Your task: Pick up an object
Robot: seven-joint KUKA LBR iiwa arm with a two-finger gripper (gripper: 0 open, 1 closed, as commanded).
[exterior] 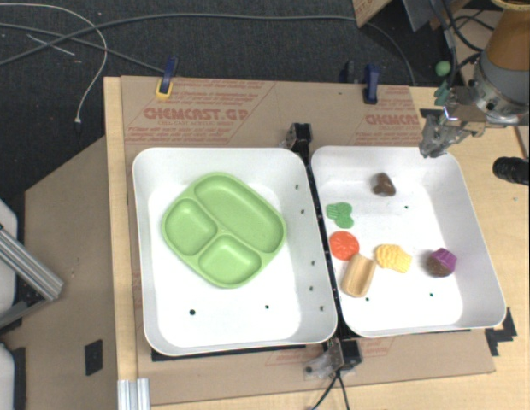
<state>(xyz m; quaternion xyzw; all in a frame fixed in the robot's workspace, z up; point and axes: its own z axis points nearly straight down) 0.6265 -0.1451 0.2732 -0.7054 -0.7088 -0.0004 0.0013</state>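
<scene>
Nothing picked yet: gripper point(436, 146) hovers above right bin's point(479, 254) far corner, grip state unclear; six small objects lie untouched.

You are looking down on a cardboard-covered surface point(248, 114) printed with red lettering, pinned at its far edge by two blue clamps point(168, 75). Two shallow white bins sit on it side by side, touching along their inner edges: the left bin point(162, 314) and the right bin point(470, 297). Black brackets point(297, 135) sit at the seam.
</scene>
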